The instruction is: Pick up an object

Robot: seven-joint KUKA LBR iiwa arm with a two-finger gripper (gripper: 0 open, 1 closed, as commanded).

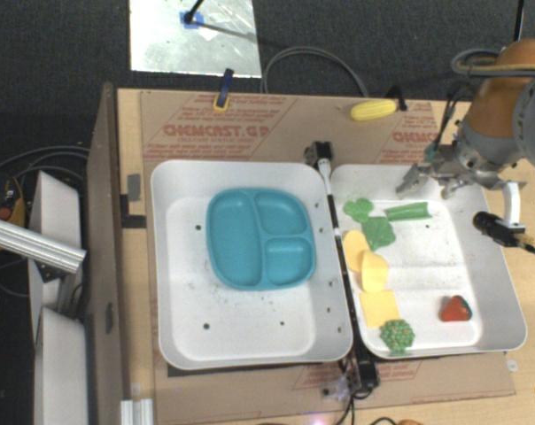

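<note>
The right bin [498, 321] holds several toy foods. A long green piece [407, 211] lies near its back, with two more green pieces [374, 230] to its left. Yellow pieces [374, 273] run down the bin's left side, ending at a green broccoli [396, 335]. A red strawberry-like piece [455, 309] sits at the front right. My gripper [430, 184] hangs over the bin's back edge, just above and right of the long green piece. Its fingers are spread open with nothing between them.
The left bin [174, 326] bears a blue divided plate [260, 238]. A yellow object [374, 109] lies on the cardboard behind the right bin. A metal divider [334, 237] runs between the bins. Cables lie at the back.
</note>
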